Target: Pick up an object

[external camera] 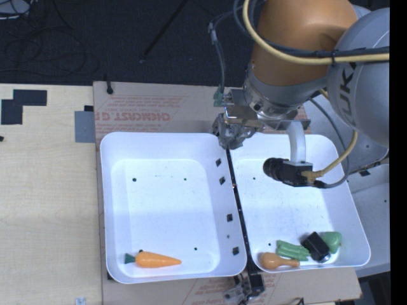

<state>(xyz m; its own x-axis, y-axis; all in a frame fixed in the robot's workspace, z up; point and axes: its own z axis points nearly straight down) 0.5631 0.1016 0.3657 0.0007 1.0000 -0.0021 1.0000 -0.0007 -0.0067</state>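
Whether the jaws are apart or together, I cannot tell: the gripper (233, 134) looks like a dark metal block under the wrist, and its tips cannot be made out. It hangs over the far end of the divider between the two bins, and no object can be seen in it.

The arm (299, 37) comes in from the right, with its big orange part at the top and grey housing beside it. A yellow cable (280, 51) goes around the orange part. A black cylinder (285, 171) sticks out below the wrist, over the right bin.

In the left bin (114, 170) lies a carrot (156, 259), orange with a small green end, flat at the near edge.

In the right bin (343, 189) the objects are together in the near right corner: an orange pear-shaped piece (277, 261), a green vegetable (292, 250) just beside it, a black block (315, 245) touching the green one, and a light green piece (332, 239) behind the block. All of them are well apart from the gripper.

The bins stand on a brown cardboard sheet (152, 110) on a light wooden bench (44, 189).
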